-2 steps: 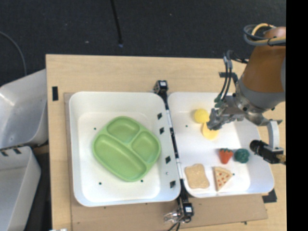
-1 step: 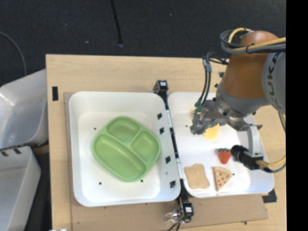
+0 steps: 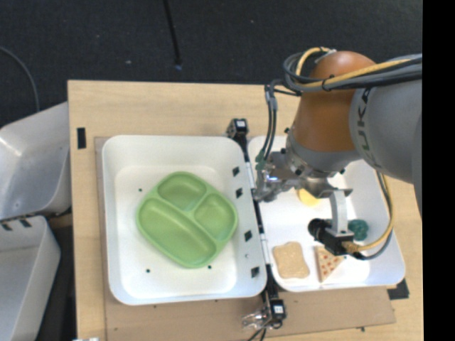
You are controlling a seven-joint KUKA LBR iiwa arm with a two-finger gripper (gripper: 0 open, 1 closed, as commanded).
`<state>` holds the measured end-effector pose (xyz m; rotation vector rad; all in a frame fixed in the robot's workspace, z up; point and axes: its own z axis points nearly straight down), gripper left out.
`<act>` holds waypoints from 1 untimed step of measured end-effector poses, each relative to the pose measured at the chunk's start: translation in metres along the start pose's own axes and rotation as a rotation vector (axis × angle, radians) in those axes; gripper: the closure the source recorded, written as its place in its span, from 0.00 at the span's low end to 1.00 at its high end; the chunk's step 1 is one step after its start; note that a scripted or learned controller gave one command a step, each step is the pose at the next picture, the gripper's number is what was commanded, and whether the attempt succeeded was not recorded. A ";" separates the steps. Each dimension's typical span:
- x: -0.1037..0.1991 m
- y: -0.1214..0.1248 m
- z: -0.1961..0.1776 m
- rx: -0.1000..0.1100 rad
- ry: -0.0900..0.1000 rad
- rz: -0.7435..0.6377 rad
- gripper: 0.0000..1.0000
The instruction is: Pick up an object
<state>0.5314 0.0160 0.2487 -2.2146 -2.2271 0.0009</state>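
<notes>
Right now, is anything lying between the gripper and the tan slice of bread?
Nothing visible does: only bare floor of the right white bin lies between the gripper and the tan slice of bread.

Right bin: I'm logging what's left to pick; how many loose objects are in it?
4: bread slice at the front, pizza wedge right of it, yellow piece partly under the arm, teal piece farther right. The arm may hide more.

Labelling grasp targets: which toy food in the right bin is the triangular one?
The pizza slice, red-speckled, beside the squarish toast slice; the yellow piece is rounded.
</notes>
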 end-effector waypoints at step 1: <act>0.050 0.010 0.009 -0.001 0.000 -0.001 1.00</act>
